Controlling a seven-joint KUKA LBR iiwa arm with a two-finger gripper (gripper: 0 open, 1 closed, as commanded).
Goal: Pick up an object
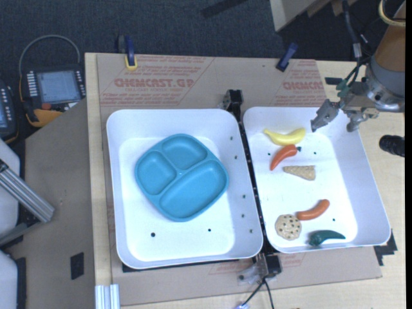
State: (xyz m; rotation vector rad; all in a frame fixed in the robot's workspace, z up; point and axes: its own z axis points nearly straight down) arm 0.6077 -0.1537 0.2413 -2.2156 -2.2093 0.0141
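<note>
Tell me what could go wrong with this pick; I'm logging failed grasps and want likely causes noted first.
1. The hand hangs open over the right bin's far corner with nothing between its fingers; closing there would likely grab air.
2. The yellow banana and red pepper lie very close together, so a grasp could nudge or catch both.
3. The tortilla chip and cookie lie flat, and fingers may slide over them.
</note>
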